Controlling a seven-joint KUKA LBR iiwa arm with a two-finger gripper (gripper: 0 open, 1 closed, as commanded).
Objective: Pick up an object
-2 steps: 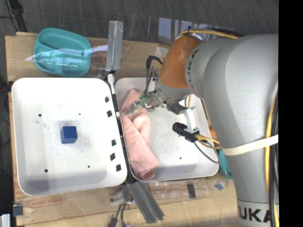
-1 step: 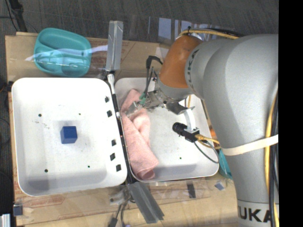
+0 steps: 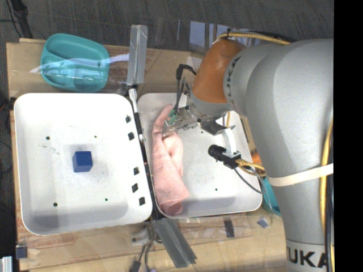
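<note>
A pink cloth [image 3: 168, 163] lies along the left side of the right bin [image 3: 227, 203], folded lengthwise. My gripper [image 3: 174, 123] is low over the cloth's upper end, its metal fingers touching or just above the fabric. A small blue cube [image 3: 83, 161] sits in the left bin [image 3: 34, 112], left of its middle and far from the gripper. The arm's grey body and orange band cover the upper right of the right bin.
A teal plastic object [image 3: 74, 61] rests on the bench behind the left bin. A grey bar [image 3: 136, 55] stands between the bins at the back. A black cable fitting [image 3: 222, 155] hangs over the right bin's middle.
</note>
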